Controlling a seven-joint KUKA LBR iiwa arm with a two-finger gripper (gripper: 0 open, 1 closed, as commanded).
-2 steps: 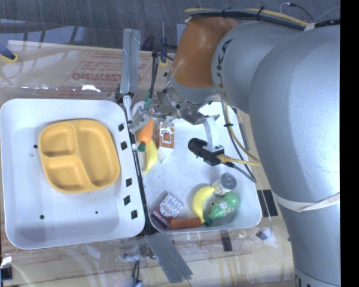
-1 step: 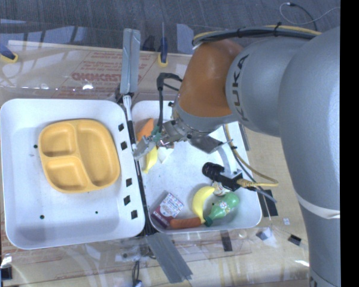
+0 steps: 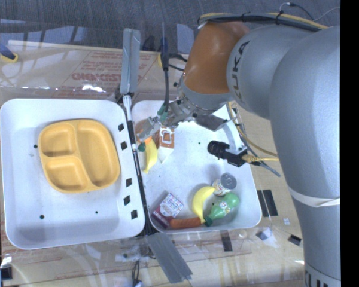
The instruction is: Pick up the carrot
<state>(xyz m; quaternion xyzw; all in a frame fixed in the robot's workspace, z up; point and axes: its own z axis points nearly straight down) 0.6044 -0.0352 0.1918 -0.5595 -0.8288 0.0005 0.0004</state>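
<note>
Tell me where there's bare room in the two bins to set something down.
Left white bin: bare floor around the yellow divided plate, widest at the near edge. Right white bin: bare mid-floor only; crowded beside the gripper and around the round yellow fruit.

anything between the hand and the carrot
Nothing lies on the carrot, at the right bin's near wall. The hand hovers at the bin's far left. A red-and-white packet lies by the carrot's far side, and a lemon crowds its right end.

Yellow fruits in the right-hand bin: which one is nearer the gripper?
The banana, lying against the wall next to the other bin, just below the gripper. The round yellow fruit lies farther off, at the bin's near edge beside the green bottle.
</note>
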